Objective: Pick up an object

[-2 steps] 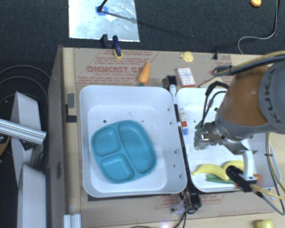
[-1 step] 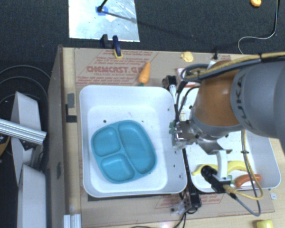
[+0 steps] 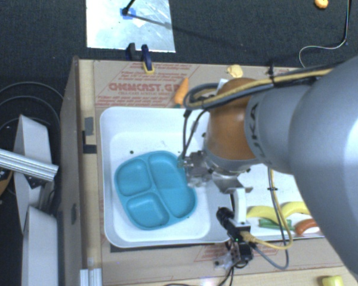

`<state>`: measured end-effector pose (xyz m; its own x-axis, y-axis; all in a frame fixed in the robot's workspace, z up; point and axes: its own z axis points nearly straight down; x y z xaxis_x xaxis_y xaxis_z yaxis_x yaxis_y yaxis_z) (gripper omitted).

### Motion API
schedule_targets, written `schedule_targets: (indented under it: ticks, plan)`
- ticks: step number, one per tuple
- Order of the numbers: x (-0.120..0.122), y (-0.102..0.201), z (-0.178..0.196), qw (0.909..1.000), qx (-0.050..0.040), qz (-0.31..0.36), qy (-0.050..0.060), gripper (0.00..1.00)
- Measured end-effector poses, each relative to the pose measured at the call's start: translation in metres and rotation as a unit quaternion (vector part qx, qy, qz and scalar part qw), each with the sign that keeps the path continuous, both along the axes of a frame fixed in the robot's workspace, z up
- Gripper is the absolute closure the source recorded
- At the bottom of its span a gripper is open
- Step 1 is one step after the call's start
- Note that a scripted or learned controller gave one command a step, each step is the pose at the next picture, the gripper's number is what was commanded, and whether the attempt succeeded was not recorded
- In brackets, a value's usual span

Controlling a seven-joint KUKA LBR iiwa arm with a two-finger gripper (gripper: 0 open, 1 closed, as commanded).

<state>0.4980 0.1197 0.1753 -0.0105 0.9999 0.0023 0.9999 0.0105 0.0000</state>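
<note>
A light blue divided plate (image 3: 154, 189) lies in the left white bin (image 3: 107, 159), filling most of its floor. My gripper (image 3: 194, 170) hangs under the orange-banded wrist (image 3: 230, 130), at the plate's right edge near the wall between the two bins. The wrist hides most of it from above. In the right bin lie yellow bananas (image 3: 274, 212), a green piece (image 3: 271, 223) and a reddish sausage-shaped piece (image 3: 307, 225), partly hidden by the arm.
The big grey arm (image 3: 322, 136) covers most of the right bin. An orange carrot-like piece (image 3: 181, 91) and a small yellow item (image 3: 234, 71) rest on the cardboard behind the bins. Cables (image 3: 250, 243) hang at the bench's front edge.
</note>
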Motion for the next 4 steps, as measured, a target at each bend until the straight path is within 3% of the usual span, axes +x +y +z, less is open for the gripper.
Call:
schedule_targets:
  ticks: [1, 2, 3, 4]
  plan:
    - [-0.011, 0.031, 0.036, 1.0000, 0.0003, -0.001, -0.001, 1.00]
    - [-0.013, 0.104, 0.025, 1.0000, 0.0007, 0.001, 0.000, 1.00]
    - [-0.010, 0.113, 0.144, 1.0000, 0.0025, -0.002, -0.006, 1.00]
    - [0.027, 0.080, 0.130, 1.0000, -0.0014, -0.006, -0.002, 1.00]
